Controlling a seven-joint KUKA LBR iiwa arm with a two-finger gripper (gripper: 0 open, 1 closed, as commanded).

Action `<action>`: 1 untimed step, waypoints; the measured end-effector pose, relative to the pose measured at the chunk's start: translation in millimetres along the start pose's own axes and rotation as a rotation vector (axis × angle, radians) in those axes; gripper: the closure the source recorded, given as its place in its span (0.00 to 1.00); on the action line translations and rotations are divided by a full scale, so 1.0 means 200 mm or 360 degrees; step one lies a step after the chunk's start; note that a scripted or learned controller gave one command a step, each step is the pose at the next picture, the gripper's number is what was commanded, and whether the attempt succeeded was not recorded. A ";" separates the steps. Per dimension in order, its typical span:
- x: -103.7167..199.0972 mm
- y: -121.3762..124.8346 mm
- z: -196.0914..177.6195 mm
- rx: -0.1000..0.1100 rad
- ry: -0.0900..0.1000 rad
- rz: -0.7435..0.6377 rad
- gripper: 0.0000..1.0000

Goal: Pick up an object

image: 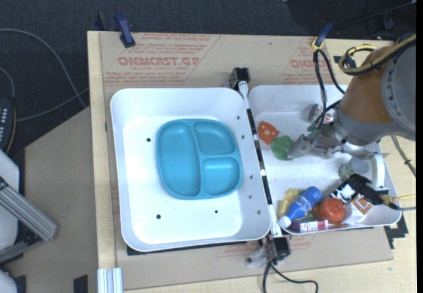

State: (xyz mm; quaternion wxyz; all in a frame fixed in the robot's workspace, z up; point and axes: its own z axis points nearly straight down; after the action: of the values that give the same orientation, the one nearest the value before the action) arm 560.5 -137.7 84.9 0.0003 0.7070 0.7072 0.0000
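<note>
My gripper (303, 147) is low in the right bin (291, 101), reaching in from the right. Its tip sits just to the right of a green object (282, 147), close to it or touching. An orange-red object (267, 131) lies just up and left of the green one. Along the bin's front edge lie a blue bottle (305, 202), a yellow item (286, 205) and a red-orange object (330, 211). Nothing is visibly held.
The left bin (132, 172) holds a blue divided plate (198, 158). The grey arm with its orange band (367, 96) covers the right bin's right side. Clamps sit on the divider between the bins at back (239, 76) and front (277, 247).
</note>
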 end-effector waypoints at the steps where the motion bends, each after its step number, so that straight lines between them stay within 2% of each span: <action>1: -0.09 0.38 -0.23 -0.0002 -0.0001 -0.0002 0.00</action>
State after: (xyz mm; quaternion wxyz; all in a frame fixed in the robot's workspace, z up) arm 636.9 -156.1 130.1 0.0012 0.7066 0.7076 0.0003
